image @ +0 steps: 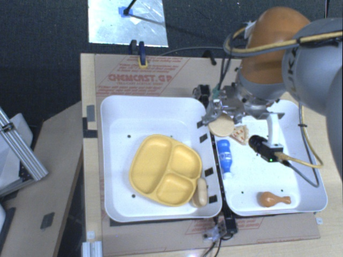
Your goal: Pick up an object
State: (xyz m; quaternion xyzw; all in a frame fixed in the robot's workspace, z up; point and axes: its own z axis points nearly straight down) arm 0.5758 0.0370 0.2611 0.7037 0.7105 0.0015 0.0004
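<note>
1. Objects for picking lie in the right bin [308, 197]: a tan round flat piece [221, 126] against the bin's near-left wall, a small patterned wedge [240, 134] touching it on the right, a blue bottle [223, 155] just below them along the divider, and a brown drumstick-shaped toy [274, 199] well apart near the bin's front edge.
2. The left bin [115, 143] holds a yellow divided tray [164, 169], with a small beige oblong piece [200, 192] resting against the tray's lower right corner.
3. The arm [316, 63] enters from the right, its orange band [273, 42] bulging above the wrist, and bends downward over the back-left part of the right bin.
4. The gripper [228, 114] sits low at the top of the divider between the bins, directly above and touching or nearly touching the tan round piece.
5. Metal parts crowd the gripper's tip, so how wide it stands and whether it has hold of anything cannot be made out.
6. A black cable connector [263, 147] with a yellow cable [305, 164] hangs beside the wrist over the bin floor.
</note>
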